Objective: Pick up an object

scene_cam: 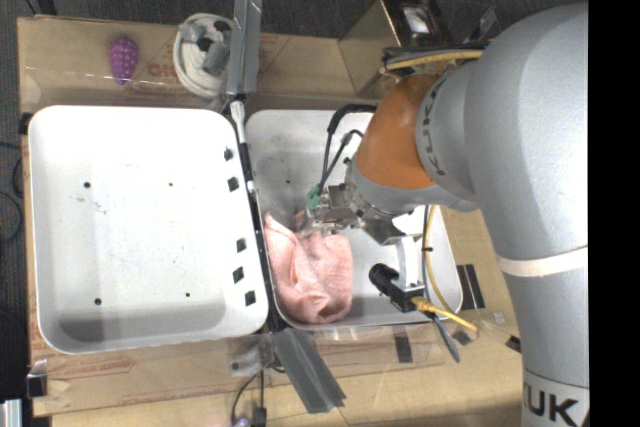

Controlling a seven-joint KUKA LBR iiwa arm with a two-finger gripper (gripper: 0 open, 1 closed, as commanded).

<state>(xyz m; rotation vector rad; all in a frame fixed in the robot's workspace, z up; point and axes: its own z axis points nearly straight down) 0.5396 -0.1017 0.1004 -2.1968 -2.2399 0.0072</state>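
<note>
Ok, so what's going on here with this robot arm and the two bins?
The grey arm is reaching into the right bin, its gripper low over the upper edge of a pink cloth bunched against the bin's left wall. Whether it has hold of the cloth can't be told from this angle. The left bin sits alongside, and a small purple object lies on the bench behind it.

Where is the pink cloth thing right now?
The pink cloth lies in the right-hand bin, toward its near-left corner beside the divider between the bins, just under the gripper.
</note>
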